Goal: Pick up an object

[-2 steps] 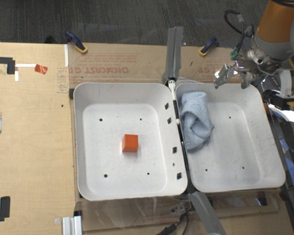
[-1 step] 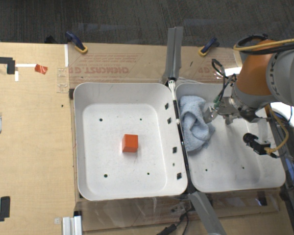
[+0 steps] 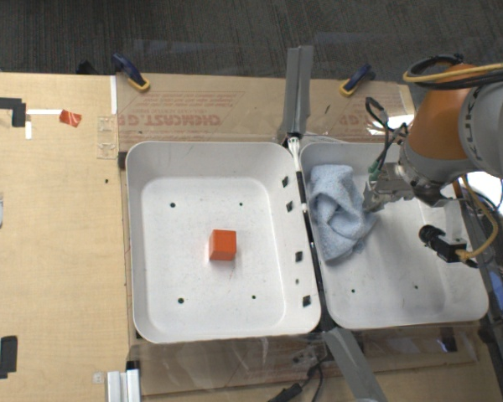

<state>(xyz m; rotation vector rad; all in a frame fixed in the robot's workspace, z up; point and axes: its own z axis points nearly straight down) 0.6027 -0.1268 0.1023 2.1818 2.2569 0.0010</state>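
A crumpled light blue cloth (image 3: pixel 334 212) lies in the right bin (image 3: pixel 419 300), against its left wall. My gripper (image 3: pixel 372 201) is low over the cloth's right edge, touching or nearly touching the fabric. The grey arm with its orange band (image 3: pixel 440 124) comes in from the right above the bin. An orange block (image 3: pixel 223 245) sits alone near the middle of the left bin (image 3: pixel 151 224), far from the gripper.
A grey divider post (image 3: pixel 297 90) stands between the two bins at the back. Black cables (image 3: pixel 443 245) hang from the wrist over the right bin. Clamps (image 3: pixel 131 70) hold the cardboard behind the bins. A wooden board (image 3: pixel 42 249) lies to the left.
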